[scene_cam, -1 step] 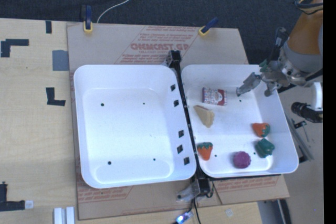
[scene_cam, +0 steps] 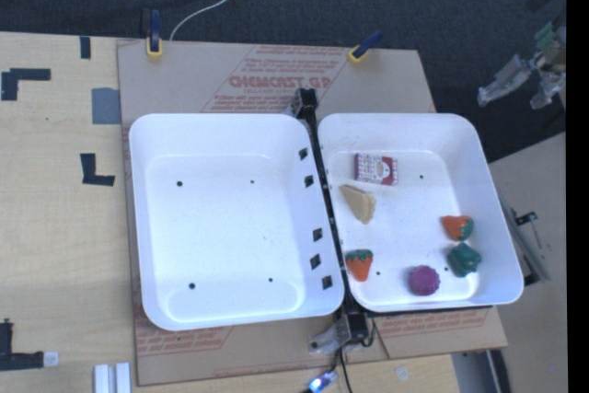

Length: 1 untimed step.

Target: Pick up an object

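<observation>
Camera view: gripper (scene_cam: 538, 60) hovers off the right bin's (scene_cam: 479, 147) far right corner, carrying nothing visible. Carton (scene_cam: 375, 168), wedge (scene_cam: 360, 202), strawberry (scene_cam: 359, 264) and other toys lie inside. Picking looks not yet begun.

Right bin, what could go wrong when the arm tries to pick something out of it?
1. The orange toy and green toy sit nearly touching by the bin's right wall, so a grab may catch both or strike the wall.
2. The strawberry lies against the divider, leaving little finger room.
3. The claw is far outside the bin, so a long approach may drift.
</observation>
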Tool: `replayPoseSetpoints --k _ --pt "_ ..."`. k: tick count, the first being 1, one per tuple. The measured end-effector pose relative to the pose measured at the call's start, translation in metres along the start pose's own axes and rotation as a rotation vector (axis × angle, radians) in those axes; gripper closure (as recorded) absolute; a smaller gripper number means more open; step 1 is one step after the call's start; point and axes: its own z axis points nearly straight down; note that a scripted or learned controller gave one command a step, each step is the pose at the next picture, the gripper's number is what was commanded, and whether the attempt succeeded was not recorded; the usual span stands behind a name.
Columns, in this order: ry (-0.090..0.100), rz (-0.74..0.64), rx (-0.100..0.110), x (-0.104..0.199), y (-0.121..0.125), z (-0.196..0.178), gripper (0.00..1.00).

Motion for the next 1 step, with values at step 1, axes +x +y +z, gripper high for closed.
replayPoseSetpoints --k 1 --pt "0.003 -0.004 0.003 0.0241 0.0382 -0.1077 0.0"
